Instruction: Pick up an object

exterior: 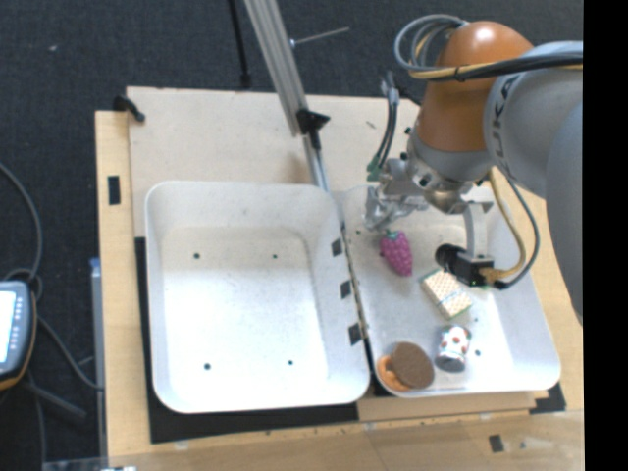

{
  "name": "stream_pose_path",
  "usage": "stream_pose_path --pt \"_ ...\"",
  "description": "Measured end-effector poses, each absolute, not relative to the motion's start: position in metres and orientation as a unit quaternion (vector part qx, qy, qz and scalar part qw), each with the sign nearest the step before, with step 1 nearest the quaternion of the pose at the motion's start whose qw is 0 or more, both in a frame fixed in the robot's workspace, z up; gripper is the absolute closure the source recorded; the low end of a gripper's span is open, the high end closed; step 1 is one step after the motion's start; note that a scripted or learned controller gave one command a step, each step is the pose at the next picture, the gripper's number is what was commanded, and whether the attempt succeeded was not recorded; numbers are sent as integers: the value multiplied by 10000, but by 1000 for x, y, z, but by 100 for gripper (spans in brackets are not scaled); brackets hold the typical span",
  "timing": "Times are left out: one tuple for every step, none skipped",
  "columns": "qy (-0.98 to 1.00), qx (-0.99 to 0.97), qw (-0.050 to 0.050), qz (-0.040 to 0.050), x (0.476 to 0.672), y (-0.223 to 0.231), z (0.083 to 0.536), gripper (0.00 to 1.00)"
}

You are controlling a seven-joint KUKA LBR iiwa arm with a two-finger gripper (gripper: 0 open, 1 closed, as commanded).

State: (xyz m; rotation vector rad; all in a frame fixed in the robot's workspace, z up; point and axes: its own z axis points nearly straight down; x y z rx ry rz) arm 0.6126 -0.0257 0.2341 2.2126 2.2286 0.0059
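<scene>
Gripper (385, 216) low in right bin (510, 307), just above pink grape bunch (396, 252). Fingers' state impossible to tell. Nothing visibly held.

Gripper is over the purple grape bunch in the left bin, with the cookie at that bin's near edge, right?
Not quite: the camera view shows the gripper above the purple grape bunch in the right bin, not the left. The cookie does lie at that bin's near edge.
</scene>
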Motion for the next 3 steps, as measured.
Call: stream_pose_path --pt "7095 7047 -6 4 598 27 230 100" --pt "7097 7045 -2 13 604 75 235 100" --pt "7080 7062 -4 6 603 72 235 0"
